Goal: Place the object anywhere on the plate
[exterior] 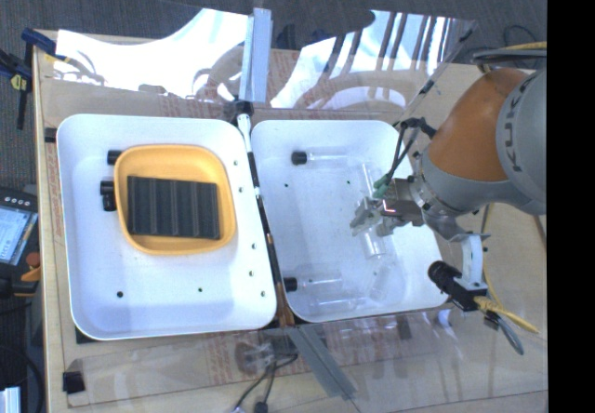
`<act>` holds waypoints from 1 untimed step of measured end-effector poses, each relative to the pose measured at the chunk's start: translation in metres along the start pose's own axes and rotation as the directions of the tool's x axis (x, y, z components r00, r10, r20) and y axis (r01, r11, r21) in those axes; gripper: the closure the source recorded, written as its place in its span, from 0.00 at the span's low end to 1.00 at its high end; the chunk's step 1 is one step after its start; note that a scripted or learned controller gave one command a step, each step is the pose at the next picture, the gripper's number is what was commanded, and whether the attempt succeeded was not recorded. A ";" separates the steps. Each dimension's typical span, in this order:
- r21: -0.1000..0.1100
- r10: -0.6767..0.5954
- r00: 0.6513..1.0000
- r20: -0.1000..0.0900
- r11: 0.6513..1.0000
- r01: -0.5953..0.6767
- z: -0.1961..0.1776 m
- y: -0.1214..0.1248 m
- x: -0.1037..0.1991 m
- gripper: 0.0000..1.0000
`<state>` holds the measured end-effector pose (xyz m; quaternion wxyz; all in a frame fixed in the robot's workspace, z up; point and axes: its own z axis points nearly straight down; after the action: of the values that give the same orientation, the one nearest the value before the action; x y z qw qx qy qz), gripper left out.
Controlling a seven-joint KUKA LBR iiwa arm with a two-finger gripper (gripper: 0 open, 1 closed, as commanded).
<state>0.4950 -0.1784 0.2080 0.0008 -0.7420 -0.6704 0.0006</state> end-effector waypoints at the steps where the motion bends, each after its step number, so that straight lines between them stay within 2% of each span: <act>1: -0.001 -0.236 0.972 0.001 0.972 0.236 -0.073 0.048 0.017 1.00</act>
<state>0.5449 -0.1666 0.2811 0.0002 -0.6570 -0.7539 0.0002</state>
